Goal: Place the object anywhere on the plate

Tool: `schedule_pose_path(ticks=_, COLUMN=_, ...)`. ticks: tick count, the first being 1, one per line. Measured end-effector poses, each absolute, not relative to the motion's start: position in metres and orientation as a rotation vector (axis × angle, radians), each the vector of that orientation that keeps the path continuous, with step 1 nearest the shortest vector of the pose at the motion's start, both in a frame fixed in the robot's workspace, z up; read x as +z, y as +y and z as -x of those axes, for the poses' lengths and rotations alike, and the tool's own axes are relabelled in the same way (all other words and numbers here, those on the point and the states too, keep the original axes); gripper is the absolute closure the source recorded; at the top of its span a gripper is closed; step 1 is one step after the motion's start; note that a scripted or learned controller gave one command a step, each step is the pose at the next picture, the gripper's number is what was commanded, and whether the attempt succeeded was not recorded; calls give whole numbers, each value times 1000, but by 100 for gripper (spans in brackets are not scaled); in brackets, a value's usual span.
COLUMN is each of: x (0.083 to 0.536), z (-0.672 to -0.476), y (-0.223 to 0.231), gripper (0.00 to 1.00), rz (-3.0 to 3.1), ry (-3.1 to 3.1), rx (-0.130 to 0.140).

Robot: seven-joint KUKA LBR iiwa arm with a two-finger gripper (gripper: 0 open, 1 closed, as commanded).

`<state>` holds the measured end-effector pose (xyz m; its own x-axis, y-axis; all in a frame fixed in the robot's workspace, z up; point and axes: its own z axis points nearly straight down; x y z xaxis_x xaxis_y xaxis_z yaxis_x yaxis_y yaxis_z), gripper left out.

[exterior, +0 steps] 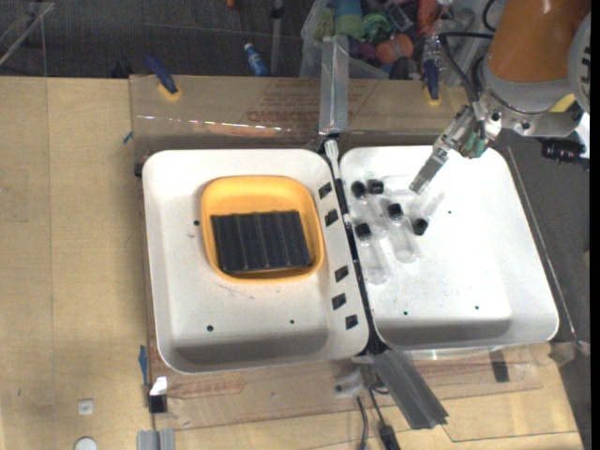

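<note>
Above the right bin (525,251) the gripper (422,180) hangs at a slant from the arm (530,26), its thin fingers coming down together to a narrow tip; whether they are apart or pressed closed cannot be told, and nothing shows between them. Just below and left of that tip, on the white floor of the same bin, lie several small clear objects with black caps (394,216), scattered close together near the divider (342,242) with its row of black tabs. Farther left of the fingers, across the divider, the left bin (169,279) bears a yellow plate (217,195) with rounded corners, and on the plate rests a dark ribbed block (261,242). Both bins sit on a pale wooden bench (66,251). Behind the fingers, at the far edge, a clear tub of bright toys (384,12) stands on dark carpet (112,17), with cables trailing nearby, and small blue clamps (166,78) grip the bench's back edge.
</note>
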<state>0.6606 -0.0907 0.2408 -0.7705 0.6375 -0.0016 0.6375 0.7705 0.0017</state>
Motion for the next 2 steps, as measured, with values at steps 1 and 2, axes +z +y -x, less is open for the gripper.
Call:
schedule_pose_path(ticks=1, x=230, z=-662, y=-101, gripper=0, rz=-757, ry=3046, rx=3)
schedule_pose_path(ticks=2, x=227, z=-660, y=-112, gripper=0, rz=-232, ry=3128, rx=3)
